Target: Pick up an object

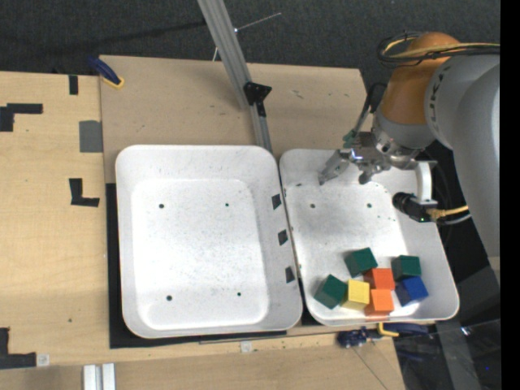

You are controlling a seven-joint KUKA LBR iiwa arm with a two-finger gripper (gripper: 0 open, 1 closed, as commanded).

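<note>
Metal gripper (348, 171), fingers seemingly spread and holding nothing, above smooth cubes (372, 281).

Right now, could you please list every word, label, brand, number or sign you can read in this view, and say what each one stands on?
None: no readable text stands anywhere in this view.
The black marks on the bench are plain tape shapes, not letters.
The coloured blocks in the right bin have bare faces.
The left bin carries only dark dots.
The gripper and the arm show no legible label.
</note>
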